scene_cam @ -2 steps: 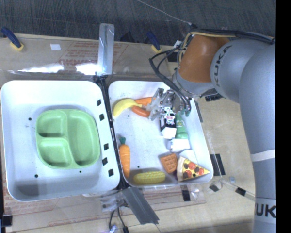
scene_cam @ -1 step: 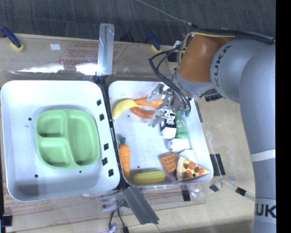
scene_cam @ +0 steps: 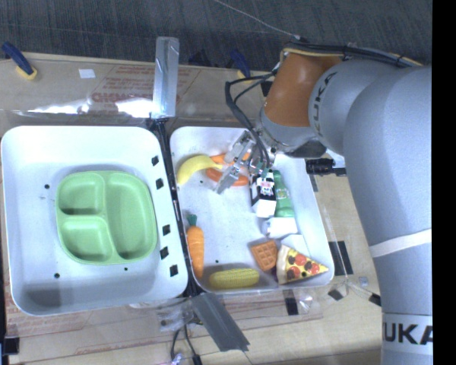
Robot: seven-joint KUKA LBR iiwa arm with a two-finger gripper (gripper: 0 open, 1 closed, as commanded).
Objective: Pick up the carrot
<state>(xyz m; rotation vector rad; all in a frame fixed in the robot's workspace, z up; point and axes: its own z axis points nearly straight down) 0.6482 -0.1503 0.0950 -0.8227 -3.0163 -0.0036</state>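
Note:
The carrot (scene_cam: 194,248), orange with a green top, lies along the left wall of the right bin (scene_cam: 319,226), top pointing away from the camera. My gripper (scene_cam: 238,165) is low in the far part of that bin, well beyond the carrot and to its right. It is open, its fingers on either side of a small orange item (scene_cam: 239,179) next to the banana (scene_cam: 193,166). The item is partly hidden and nothing is lifted.
The right bin also holds a corn cob (scene_cam: 232,278), a waffle (scene_cam: 264,254), a pizza slice (scene_cam: 300,265), a green bottle (scene_cam: 278,198) and a white block (scene_cam: 281,226). A green divided plate (scene_cam: 106,217) sits in the left bin (scene_cam: 23,204).

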